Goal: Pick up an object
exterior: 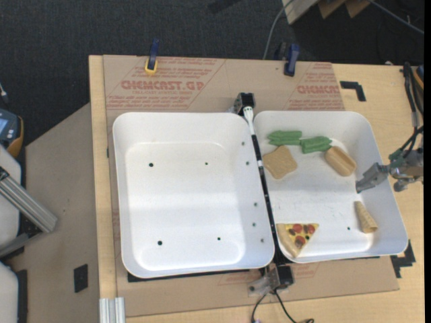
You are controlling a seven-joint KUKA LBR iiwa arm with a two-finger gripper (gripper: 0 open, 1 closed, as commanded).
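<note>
The right bin (350, 123) holds several toy foods. Two green pieces (284, 138) (315, 144) lie near its far wall. In front of them are a tan toast slice (279, 162) and a brown bread roll (340, 161). A pizza slice (298, 236) lies at the near left corner. A small tan stick (366, 217) lies near the right wall. My gripper (382, 184) hangs over the bin's right wall, above the tan stick and to the right of the bread roll. It is open, its grey fingers (368, 180) spread, with nothing between them.
The left bin (128, 180) sits beside the right one on a cardboard sheet (202, 79). Blue clamps (291, 58) and a yellow clip (151, 64) hold the sheet's far edge. Cables hang at the right edge.
</note>
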